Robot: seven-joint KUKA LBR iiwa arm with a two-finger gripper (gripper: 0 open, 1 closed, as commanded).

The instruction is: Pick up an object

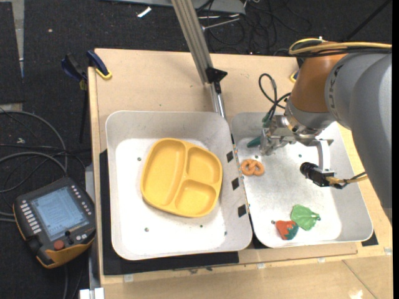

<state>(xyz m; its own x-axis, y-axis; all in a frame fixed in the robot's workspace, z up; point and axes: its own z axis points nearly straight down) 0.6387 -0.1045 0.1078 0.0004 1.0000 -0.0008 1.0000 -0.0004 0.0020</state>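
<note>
Orange banding marks the grey arm where it bends down over the right bin point(349, 226), and its gripper point(269, 143) hangs low near that bin's upper left part. From where I stand I cannot tell how the tool is set; nothing visible sits in it. Just below and slightly left of the tool lies a small orange pretzel point(252, 167), close by but apart from it. Farther below, toward the bin's near edge, a green leafy piece point(304, 217) touches a red and orange piece point(287, 229). Well off to the tool's left, the other bin point(124, 242) carries a yellow divided plate point(182, 177).
</note>
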